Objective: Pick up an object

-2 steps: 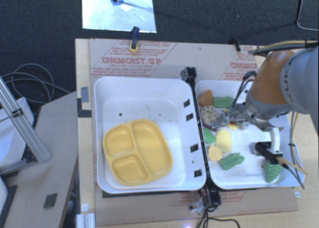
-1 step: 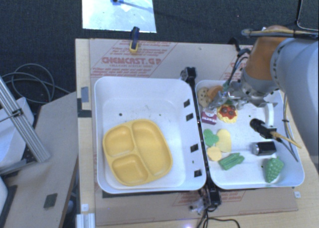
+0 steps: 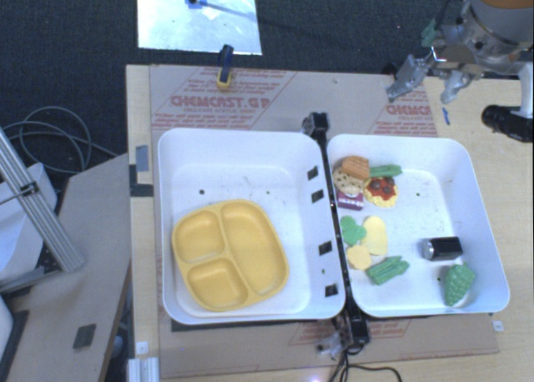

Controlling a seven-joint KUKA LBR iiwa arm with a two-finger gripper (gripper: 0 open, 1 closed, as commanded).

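While nothing is yet held, the approach step is judged to be in hand. The right bin (image 3: pixel 480 197) serves as landmark: the left bin (image 3: pixel 242 155) beside it carries a yellow divided tray (image 3: pixel 227 251), and the gripper (image 3: pixel 432 80) is poised beyond its far rim, jaws spread wide and holding nothing. Within it, toy foods are clustered by the near-left wall, a black cylinder (image 3: pixel 440 248) and a green piece (image 3: pixel 457 283) toward the near-right corner. A descent onto one isolated object is called for next. The bench (image 3: pixel 250 97) around it is bordered by dark carpet (image 3: pixel 67 30).
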